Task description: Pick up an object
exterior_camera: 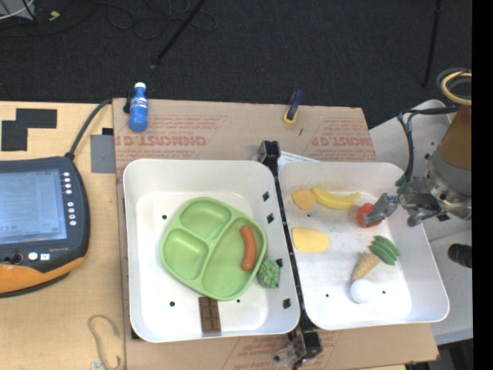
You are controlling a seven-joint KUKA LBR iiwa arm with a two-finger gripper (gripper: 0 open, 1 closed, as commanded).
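The chocolate bar (209, 315) lies nearest, in the left bin (146, 183). The red toy (365, 215) sits in the right bin (420, 299), touching the gripper (385, 206); whether the claw grasps it I cannot tell. It should centre over the toy before lifting, clear of the banana (336, 199).

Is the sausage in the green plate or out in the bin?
In the plate: the sausage lies inside the green plate's right-hand compartment.

You look down on a dark floor (254, 37) strewn with black cables (166, 18). Flattened brown cardboard (231, 133) covers the bench beneath the bins. At your left a teach pendant (38, 214) with a lit screen rests on the wooden tabletop (46, 314).
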